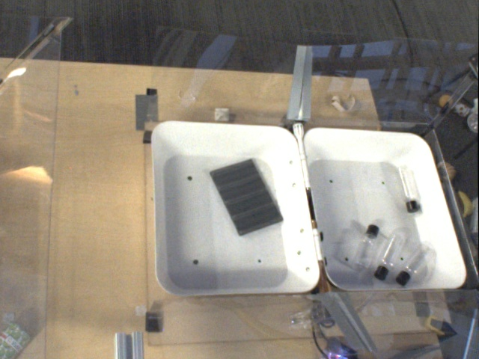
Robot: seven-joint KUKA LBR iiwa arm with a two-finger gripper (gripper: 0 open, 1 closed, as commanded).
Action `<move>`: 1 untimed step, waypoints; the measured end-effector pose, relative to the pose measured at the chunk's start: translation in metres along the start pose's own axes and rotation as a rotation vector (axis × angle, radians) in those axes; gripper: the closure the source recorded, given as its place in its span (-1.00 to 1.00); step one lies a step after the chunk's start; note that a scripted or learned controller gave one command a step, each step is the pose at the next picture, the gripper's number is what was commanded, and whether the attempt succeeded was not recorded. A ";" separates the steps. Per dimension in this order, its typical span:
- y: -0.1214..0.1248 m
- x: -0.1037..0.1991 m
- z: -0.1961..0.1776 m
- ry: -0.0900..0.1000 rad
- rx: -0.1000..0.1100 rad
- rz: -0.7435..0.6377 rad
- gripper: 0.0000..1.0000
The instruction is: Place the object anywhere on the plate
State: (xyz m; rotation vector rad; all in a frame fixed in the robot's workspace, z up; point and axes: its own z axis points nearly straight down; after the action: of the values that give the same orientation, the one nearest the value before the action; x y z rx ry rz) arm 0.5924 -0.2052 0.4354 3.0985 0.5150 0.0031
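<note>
The plate [246, 196], a dark ribbed slab, lies tilted in the left bin [172, 268], and nothing rests on it yet. Right of the plate, in the right bin [441, 275], several clear vials [385, 254] with black caps cluster near the front corner, one more vial [409, 191] apart behind them. The pick step looks not yet begun; the next move calls for closing on one vial, then carrying it left to the plate.

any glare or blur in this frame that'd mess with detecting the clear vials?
Camera view: reflections streak across the transparent panel at the left and top, with a bright glare patch on the wooden bench. The clear vials nearly vanish against the right bin; mostly their black caps stand out. The dark ridged plate in the left bin reads sharply. Overall slightly soft.
</note>
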 end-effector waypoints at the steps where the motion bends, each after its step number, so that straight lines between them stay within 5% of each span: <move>1: 0.019 0.061 0.040 -0.003 0.003 0.122 1.00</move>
State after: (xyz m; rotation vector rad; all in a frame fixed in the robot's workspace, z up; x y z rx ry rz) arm 0.6567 -0.2035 0.3959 3.1264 0.3250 -0.0021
